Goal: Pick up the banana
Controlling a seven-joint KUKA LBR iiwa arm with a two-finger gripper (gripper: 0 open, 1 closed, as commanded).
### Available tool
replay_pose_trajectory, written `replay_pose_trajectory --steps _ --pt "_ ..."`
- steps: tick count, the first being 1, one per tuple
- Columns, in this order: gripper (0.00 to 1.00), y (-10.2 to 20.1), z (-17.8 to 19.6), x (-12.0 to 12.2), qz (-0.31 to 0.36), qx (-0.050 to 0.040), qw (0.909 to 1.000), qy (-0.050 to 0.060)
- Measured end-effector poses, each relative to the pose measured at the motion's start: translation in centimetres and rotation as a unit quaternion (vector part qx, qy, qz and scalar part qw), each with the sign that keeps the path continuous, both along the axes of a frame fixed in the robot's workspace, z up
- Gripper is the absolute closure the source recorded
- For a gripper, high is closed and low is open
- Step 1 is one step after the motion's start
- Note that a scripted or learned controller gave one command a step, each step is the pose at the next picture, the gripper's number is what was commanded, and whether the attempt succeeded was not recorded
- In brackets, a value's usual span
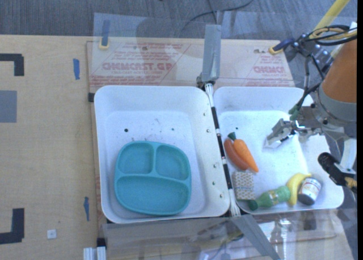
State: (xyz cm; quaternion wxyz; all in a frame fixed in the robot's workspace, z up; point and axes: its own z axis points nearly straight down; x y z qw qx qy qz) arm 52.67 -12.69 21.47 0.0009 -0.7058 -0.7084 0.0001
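Fingers open over right bin, banana inside, teal plate in left bin

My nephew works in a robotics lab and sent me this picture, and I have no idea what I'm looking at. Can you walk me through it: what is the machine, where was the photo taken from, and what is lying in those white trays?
The photo comes from one fixed camera above a bench, looking down at a slant. The bench carries two shallow white bins side by side. The left bin holds a teal divided plate. The right bin holds the small things: a toy carrot near the divider, a small woven-looking block below it, a green bottle lying on its side, a yellow banana and a small can in the near right corner.

The machine is a robot arm reaching in from the right; the orange part is a band above its wrist. Its pincer sits over the right bin, up and left of the banana, apart from it. I see nothing held in it.
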Motion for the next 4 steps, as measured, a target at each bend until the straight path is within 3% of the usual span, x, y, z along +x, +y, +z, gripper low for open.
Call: replay_pose_trajectory --steps 1,2,3,4 --pt "0.0 -2.9 -10.2 -4.8 0.005 -0.0002 1.0 0.0" --pt "0.0 -7.8 -12.6 -4.5 0.105 -0.0002 0.9945 -0.004" --pt "1.0 -8.1 -11.5 -4.4 0.103 -0.0024 0.9947 -0.007" --pt "0.0 -8.1 -11.5 -4.4 0.103 -0.0023 0.9947 -0.007"
